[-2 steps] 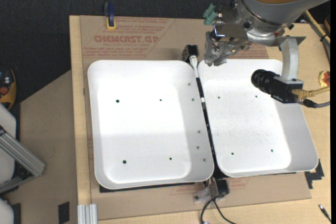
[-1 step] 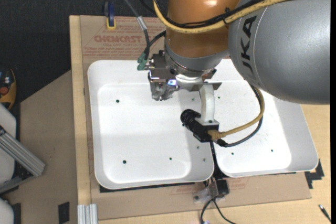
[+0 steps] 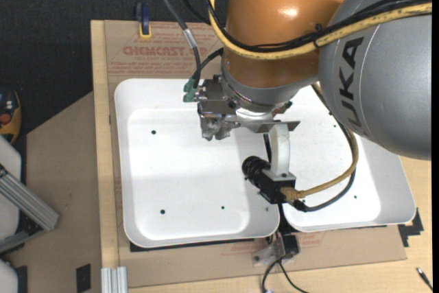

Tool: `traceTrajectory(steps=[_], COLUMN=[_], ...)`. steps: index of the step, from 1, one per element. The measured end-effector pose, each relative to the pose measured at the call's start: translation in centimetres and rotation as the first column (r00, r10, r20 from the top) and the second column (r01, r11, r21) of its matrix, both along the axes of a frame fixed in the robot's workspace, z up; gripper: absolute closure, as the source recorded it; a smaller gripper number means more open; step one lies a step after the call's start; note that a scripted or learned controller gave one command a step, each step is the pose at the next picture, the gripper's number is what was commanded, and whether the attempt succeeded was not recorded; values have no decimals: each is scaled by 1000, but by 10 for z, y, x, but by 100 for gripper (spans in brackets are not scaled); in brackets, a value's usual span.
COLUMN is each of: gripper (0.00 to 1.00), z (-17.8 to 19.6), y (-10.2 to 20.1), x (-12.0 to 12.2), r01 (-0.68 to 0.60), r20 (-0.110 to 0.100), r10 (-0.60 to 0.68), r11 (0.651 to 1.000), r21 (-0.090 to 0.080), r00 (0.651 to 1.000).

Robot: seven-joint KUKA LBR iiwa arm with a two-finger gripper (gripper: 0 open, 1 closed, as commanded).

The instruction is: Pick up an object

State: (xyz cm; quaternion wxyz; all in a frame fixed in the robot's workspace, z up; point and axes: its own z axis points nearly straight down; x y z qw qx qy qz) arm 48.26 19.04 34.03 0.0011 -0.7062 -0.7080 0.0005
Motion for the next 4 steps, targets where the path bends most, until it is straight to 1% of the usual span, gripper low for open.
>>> traceTrajectory(steps=[1, 2, 3, 4], gripper=[100, 100, 100, 100], z=[13, -56, -25, -11], y=[4, 33, -42, -44], x=[-3, -2, 21, -4], r01=[1, 0, 12, 3], r20=[5, -6, 7, 1], r10=[-1, 0, -12, -3], r11=[1000, 1000, 1000, 1000], r21=[1, -3, -3, 0], r00=[1000, 1000, 1000, 1000])
